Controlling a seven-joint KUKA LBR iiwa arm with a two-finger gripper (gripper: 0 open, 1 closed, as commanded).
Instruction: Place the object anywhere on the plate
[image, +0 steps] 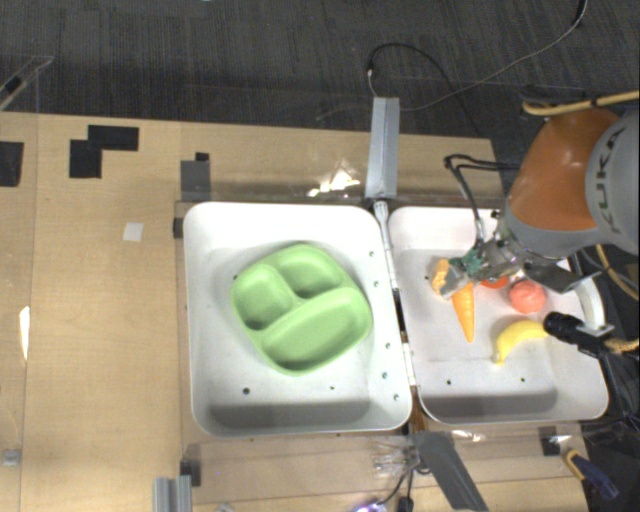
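Camera view: my grey arm (590, 200) bends down into the right white bin (500, 390), fingers (478, 265) just above the orange carrot (464, 308); their spacing unclear.

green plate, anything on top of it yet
The green plate in the left bin carries nothing. Carrot, banana and tomato lie in the right bin.

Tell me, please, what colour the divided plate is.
Light green; the plate shows plainly in the camera view, left bin.
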